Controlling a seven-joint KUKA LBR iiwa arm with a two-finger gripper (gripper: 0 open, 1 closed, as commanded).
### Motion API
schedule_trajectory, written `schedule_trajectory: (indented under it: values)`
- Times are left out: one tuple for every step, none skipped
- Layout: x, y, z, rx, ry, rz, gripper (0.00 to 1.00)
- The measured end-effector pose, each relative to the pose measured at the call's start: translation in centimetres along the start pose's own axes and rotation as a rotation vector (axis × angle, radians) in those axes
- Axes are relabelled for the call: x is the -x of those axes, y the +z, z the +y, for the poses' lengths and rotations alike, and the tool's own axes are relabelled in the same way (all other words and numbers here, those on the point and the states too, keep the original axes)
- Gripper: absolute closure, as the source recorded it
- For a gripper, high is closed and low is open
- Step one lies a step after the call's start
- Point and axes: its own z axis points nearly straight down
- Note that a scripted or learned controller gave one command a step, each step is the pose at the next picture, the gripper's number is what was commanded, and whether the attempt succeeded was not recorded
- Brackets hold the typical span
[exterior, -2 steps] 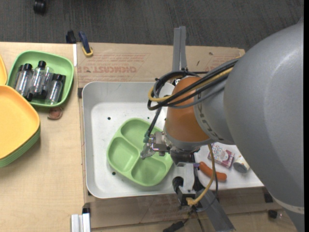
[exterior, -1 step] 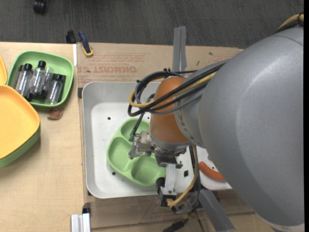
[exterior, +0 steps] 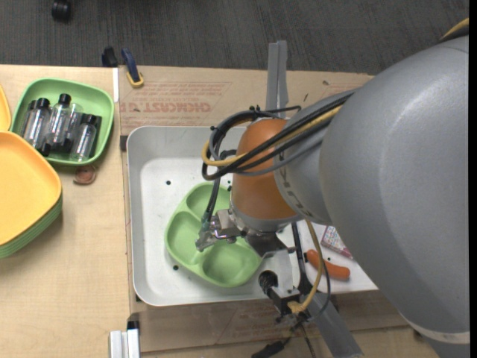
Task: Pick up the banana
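Observation:
My gripper (exterior: 211, 234) hangs low over a green divided plate (exterior: 186, 230) that lies in the white bin (exterior: 145, 200). It is over the plate's middle ridge, close to or touching the plate. The grey arm with its orange band (exterior: 261, 170) reaches in from the right and covers the right half of the bin. Black and yellow cables loop around the wrist. Whatever lies under the arm is hidden.
An orange carrot-like object (exterior: 329, 267) and a pink-patterned item (exterior: 335, 241) peek out beside the arm at the bin's right. A green tray of vials (exterior: 63, 121) and stacked yellow plates (exterior: 22, 192) sit at the left. A blue clamp (exterior: 133, 69) lies at the back.

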Motion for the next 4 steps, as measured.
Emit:
schedule_trajectory:
  values:
    - [1.8, -0.2, -0.8, 0.001, -0.113, 0.000, 0.00]
    - [-0.7, 0.3, -0.4, 0.002, -0.025, -0.001, 0.00]
    - [0.0, 0.6, -0.5, 0.003, -0.297, 0.001, 0.00]
    - [-2.7, -0.6, 1.4, 0.001, -0.236, -0.001, 0.00]
